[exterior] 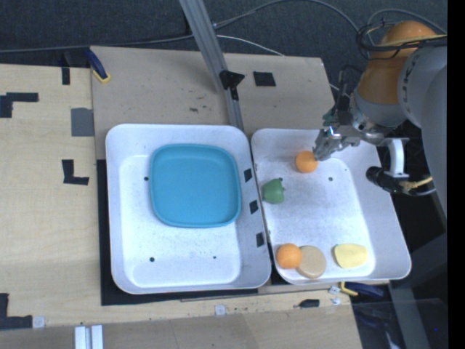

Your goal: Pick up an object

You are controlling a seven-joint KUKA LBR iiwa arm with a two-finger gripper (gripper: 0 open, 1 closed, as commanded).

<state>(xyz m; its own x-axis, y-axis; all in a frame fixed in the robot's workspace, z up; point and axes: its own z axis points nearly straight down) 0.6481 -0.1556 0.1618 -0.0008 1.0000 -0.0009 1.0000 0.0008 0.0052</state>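
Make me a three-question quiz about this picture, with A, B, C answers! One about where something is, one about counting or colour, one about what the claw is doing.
1. Where is the blue plate?
A. left bin
B. right bin
C. bare bench

2. How many orange balls lie in the right bin?
A. one
B. two
C. four

3. What is the claw nearest to?
A. yellow piece
B. blue plate
C. upper orange ball

Answers:
1 A: the plate lies flat in the left bin.
2 B: one upper orange ball, one near the front.
3 C: the claw hangs right beside that ball.
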